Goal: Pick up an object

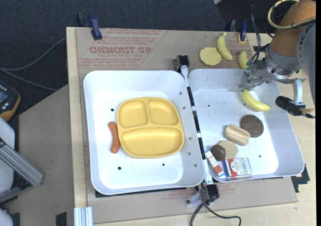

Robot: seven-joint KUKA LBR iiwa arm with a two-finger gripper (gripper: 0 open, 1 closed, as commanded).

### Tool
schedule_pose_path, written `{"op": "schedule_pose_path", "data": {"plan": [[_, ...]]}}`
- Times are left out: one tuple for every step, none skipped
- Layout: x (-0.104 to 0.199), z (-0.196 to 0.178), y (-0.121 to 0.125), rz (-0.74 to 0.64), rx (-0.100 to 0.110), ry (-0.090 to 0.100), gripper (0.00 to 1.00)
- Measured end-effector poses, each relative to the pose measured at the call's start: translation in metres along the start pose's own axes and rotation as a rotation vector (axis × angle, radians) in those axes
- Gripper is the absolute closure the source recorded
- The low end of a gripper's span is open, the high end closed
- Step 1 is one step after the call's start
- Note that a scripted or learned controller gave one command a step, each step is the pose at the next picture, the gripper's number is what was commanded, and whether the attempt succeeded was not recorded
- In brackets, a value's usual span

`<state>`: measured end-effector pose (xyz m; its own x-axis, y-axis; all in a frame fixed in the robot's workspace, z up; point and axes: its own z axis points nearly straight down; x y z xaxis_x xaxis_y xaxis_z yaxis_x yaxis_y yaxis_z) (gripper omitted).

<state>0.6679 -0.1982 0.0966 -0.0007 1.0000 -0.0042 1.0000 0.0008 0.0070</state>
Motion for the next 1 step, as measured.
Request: {"op": "schedule_pose_path", "data": {"plan": [[0.0003,0.0008,-0.0002,-0.001,0.002,0.000,0.00]]}}
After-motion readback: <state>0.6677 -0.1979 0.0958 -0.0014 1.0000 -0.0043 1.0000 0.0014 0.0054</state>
